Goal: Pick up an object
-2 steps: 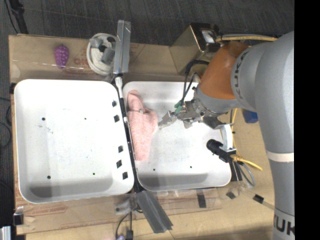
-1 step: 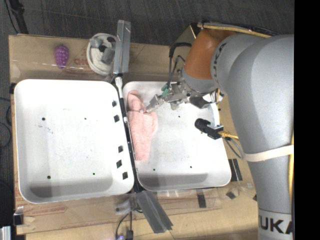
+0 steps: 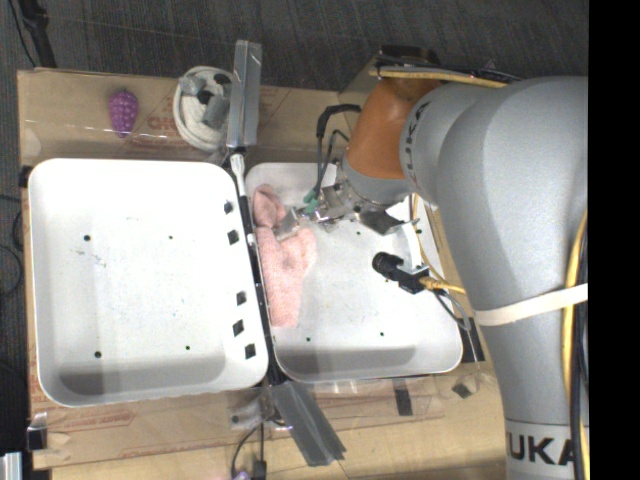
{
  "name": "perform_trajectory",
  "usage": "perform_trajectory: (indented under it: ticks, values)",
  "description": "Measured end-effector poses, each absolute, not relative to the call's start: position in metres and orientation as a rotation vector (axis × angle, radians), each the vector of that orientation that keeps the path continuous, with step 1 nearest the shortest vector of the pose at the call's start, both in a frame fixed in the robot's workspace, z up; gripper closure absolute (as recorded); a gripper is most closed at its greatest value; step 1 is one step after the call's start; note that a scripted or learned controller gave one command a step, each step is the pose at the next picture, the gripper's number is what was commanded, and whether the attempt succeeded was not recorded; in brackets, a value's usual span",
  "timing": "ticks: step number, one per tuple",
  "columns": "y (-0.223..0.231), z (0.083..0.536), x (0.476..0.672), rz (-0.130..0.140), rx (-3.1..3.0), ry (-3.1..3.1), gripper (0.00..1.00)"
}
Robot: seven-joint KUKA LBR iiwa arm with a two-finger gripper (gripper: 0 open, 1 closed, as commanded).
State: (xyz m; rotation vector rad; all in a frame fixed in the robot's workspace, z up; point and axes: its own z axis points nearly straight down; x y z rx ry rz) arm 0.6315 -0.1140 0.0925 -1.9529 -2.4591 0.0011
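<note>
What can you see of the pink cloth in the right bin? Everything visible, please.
The pink cloth looks like soft, fuzzy fabric, pale pink, crumpled into a long strip. It lies flat in the right bin, along that bin's left wall, running from near the upper left corner down past the middle. The gripper sits over its upper part, at or touching the fabric; whether it grips is unclear. None of it is lifted.

White capitals "UKA", the visible part of the maker's name, stand on the grey base of my arm [image 3: 540, 453], lower right.
</note>
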Motion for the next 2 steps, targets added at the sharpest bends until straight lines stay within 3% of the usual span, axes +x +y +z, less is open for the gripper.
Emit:
perform_trajectory:
  ticks: [1, 2]
  values:
    - [-0.144, 0.094, 0.653, -0.001, -1.567, -2.726, 0.00]
    - [-0.117, 0.092, 0.626, 0.001, -1.484, -2.767, 0.00]
